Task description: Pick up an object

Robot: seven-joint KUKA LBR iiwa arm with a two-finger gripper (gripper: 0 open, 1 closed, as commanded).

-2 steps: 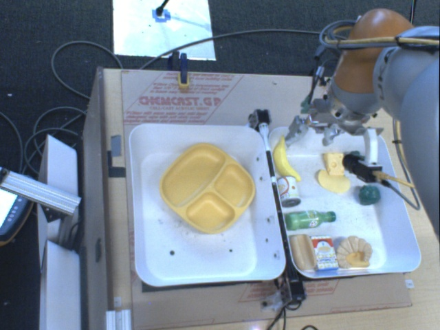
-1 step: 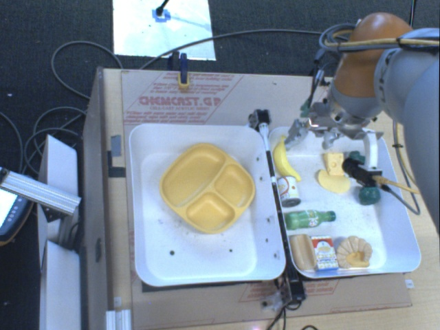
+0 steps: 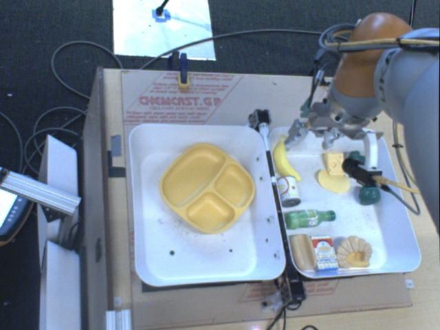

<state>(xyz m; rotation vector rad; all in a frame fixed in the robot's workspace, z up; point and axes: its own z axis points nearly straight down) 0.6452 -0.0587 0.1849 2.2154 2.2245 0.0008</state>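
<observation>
1. Nearest me, a small carton (image 3: pixel 323 251) and a ridged pastry (image 3: pixel 355 251) sat well in front of the gripper (image 3: pixel 313 130).
2. Its fingers looked spread apart, nothing between them, hovering above the right bin (image 3: pixel 405 243).
3. Just below it lay the banana (image 3: pixel 282 160); picking up was not yet done.

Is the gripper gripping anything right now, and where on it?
Nothing is held: the two-finger gripper hangs open above the right white bin, beside the yellow banana.
</observation>
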